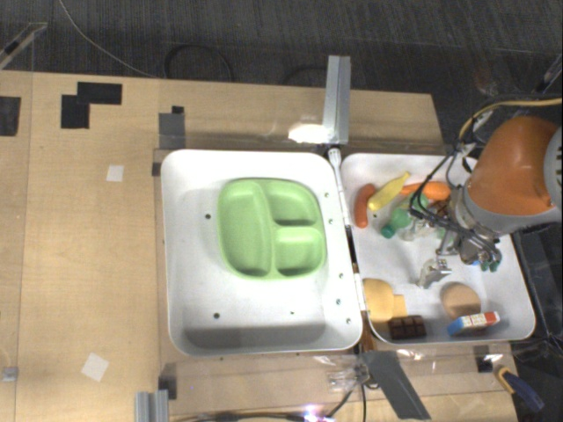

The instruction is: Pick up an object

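A wooden bench [79, 262] seen from above carries two shallow white bins side by side.

The left bin [189, 323] holds one thing: a pale green tray [268, 227] with three compartments, lying flat near the middle of the bin, a little toward the far side. Its single long compartment is on the left and two smaller ones sit on the right.

The right bin [519, 319] holds a scatter of small items. Near its far left corner lies a red piece [361, 204], long and narrow, its long axis running roughly near-to-far. A yellow banana [389, 192] lies just beside it, slanting from lower left up to the right, and an orange carrot [428, 190] rests near its upper end, partly tucked under the arm. A small green piece [393, 225] sits just below these. Along the near edge, from left to right: a tan rounded item [380, 297] against the left wall, a dark brown block [407, 327] just in front of it, a round tan ball [460, 299], and a small blue, white and red packet [473, 322] lying lengthwise left to right.

The grey arm with its orange band [519, 170] reaches in from the right, over the right bin. The gripper [433, 272] hangs over bare bin floor between the green piece and the ball (closest to the ball, not touching it). Its fingers look slightly parted, with nothing between them.
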You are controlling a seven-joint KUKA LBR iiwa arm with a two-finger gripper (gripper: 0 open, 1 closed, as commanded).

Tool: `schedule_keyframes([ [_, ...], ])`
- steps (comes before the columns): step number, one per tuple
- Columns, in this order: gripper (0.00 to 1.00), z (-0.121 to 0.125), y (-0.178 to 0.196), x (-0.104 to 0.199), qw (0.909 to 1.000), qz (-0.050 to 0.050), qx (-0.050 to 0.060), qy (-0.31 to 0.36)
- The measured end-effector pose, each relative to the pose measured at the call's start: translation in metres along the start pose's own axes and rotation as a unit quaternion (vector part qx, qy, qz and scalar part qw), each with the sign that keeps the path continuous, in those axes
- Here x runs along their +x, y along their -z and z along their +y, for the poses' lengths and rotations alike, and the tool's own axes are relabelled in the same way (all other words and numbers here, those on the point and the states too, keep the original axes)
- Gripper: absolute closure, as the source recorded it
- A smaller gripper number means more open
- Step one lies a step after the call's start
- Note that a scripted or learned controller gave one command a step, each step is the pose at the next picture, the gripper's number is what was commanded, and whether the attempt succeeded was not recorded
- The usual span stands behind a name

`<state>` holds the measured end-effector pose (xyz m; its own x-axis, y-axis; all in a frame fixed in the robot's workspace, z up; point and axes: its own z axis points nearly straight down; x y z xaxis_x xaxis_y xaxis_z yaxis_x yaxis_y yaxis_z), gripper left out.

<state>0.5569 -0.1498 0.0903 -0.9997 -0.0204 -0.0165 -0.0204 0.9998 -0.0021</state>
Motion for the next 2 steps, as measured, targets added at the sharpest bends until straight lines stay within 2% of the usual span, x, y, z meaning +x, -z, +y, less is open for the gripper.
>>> schedule_keyframes([
  [1, 0.00, 0.023, -0.002, -0.085, 0.9992, 0.016, 0.000, -0.035],
  [2, 0.00, 0.060, -0.002, -0.063, 0.9993, 0.001, 0.002, -0.038],
])
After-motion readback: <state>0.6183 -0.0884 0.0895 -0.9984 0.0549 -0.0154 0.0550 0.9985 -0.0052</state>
